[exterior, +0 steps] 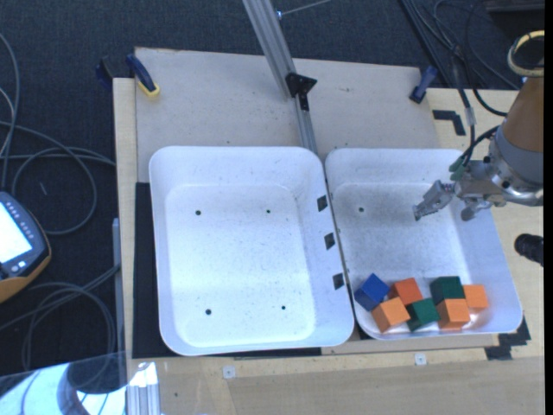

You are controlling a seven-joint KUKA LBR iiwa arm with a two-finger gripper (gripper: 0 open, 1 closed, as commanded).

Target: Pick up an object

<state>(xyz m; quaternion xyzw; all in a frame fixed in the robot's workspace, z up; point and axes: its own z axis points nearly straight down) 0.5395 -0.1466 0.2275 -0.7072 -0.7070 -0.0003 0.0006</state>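
Note:
Several small blocks lie packed along the near edge of the right bin [406, 167]: a blue block [372, 290], orange blocks [391, 313] and green blocks [447, 289]. My gripper [446, 208] hangs over the right part of that bin, above and beyond the blocks and well apart from them. Its fingers [429, 203] are spread open with nothing between them. The grey arm with its orange band [524, 119] comes in from the right.
The left bin [173, 167] stands beside the right one, with black clips [329, 240] on the shared rim. A slanted metal pole [275, 37] rises behind the bins. Blue clamps [143, 74] hold the board's far corners. Cables lie on the floor to the left.

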